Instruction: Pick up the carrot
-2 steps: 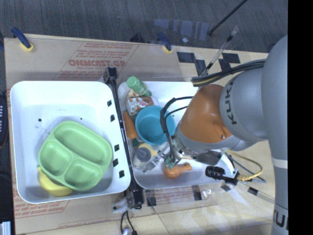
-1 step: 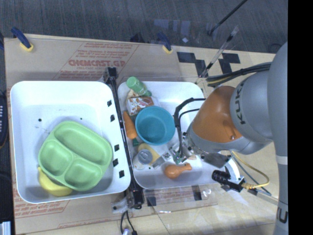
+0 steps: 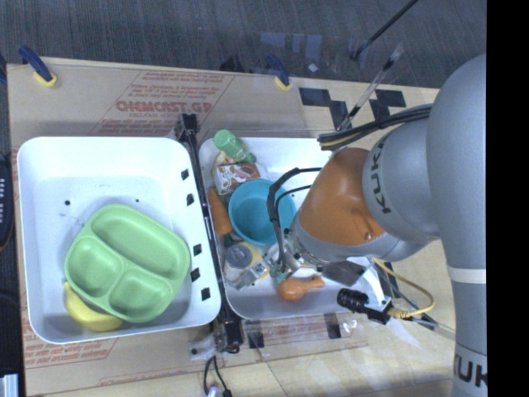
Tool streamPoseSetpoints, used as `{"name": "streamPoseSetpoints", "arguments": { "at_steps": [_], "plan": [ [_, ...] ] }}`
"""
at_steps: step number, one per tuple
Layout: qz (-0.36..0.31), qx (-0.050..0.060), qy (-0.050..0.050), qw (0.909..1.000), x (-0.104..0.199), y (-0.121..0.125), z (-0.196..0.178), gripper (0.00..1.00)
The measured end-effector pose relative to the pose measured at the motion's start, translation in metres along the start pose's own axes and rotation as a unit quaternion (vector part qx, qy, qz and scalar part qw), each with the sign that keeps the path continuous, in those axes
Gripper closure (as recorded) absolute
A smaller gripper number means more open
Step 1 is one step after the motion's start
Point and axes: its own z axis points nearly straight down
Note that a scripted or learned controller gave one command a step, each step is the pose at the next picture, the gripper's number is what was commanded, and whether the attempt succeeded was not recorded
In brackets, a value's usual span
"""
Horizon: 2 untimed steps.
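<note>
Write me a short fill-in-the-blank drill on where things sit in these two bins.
1. The green divided plate lies in the ____ bin.
2. The carrot lies along the right bin's ____ wall, beside the blue cup.
3. A ____ object pokes out from under the plate.
4. The end effector is over the ____ bin.

Missing words: left; left; yellow; right

Your grey KUKA arm (image 3: 463, 180) reaches in from the right, its orange wrist band (image 3: 339, 201) bent downward, the two-finger gripper (image 3: 277, 267) hanging low beneath it.
</note>
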Motion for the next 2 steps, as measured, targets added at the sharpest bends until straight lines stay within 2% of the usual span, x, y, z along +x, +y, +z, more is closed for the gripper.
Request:
{"name": "streamPoseSetpoints", "arguments": {
  "at_steps": [1, 2],
  "plan": [
    [-0.005, 0.001, 0.001, 1.0000, -0.0004, 0.0006, -0.0099, 1.00],
    [0.120, 0.001, 0.001, 0.9928, 0.0018, 0.0011, -0.0001, 1.00]
  ]
}}
